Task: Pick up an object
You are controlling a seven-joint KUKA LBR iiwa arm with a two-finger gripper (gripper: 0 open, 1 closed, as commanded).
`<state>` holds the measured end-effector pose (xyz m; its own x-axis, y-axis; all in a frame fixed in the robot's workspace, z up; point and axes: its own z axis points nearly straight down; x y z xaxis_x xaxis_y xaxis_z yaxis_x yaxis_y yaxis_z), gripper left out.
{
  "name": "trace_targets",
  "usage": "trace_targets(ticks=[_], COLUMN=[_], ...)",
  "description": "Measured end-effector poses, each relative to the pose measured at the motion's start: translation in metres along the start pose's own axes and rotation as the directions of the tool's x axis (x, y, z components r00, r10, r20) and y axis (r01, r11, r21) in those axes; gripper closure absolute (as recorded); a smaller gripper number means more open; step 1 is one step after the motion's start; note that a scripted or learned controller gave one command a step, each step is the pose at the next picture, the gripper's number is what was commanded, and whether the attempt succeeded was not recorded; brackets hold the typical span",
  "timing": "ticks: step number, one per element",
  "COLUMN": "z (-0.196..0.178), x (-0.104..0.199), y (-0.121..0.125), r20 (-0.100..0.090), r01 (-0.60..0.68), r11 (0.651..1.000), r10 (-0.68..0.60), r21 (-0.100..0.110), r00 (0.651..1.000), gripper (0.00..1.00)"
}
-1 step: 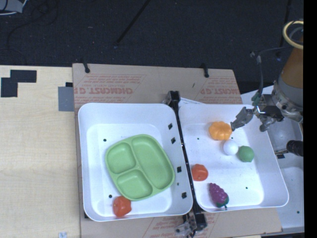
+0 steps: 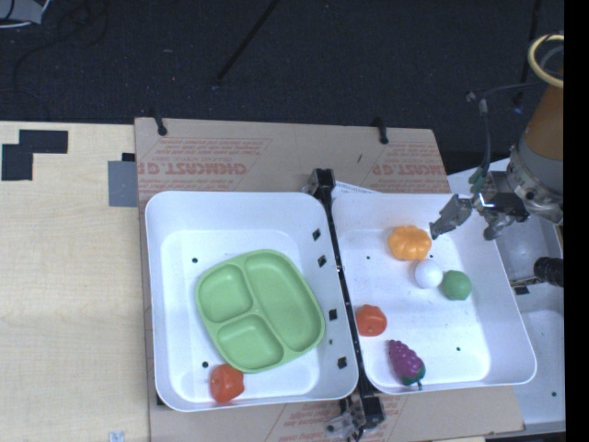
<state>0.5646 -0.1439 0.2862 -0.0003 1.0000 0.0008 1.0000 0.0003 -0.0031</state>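
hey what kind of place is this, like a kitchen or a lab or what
Most likely a robotics lab bench, not a kitchen. Two white bins sit on cardboard, holding toy food such as purple grapes and a green divided plate, while a robot arm's tool reaches in.

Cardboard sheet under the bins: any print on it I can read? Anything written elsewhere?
"CHEMCAST" with "G P" after it, red, upside down, on the cardboard sheet above the left bin.
A second red print on the sheet above the right bin: partly covered, unreadable.
Faint red print at the sheet's bottom edge: too blurred.
Nothing else bears text.
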Motion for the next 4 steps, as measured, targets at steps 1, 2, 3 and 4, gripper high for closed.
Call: trace_targets(ticks=[1,2,3,4], z=[0.061,0.123,0.18,0.167], x=[-0.006,0.003,-0.006,-0.007], y=[0.004,0.001,0.0,0.0], r20=[-0.001,-0.002,-0.001,-0.001], r01=[0.0,0.0,-0.001,-0.005], r11=[1.0,1.0,1.0,1.0], r10=[0.0,0.0,0.001,0.005], r21=[0.005,0.006,0.004,0.002], r00=[1.0,1.0,1.0,1.0], gripper=[0.0,0.0,0.0,1.0])
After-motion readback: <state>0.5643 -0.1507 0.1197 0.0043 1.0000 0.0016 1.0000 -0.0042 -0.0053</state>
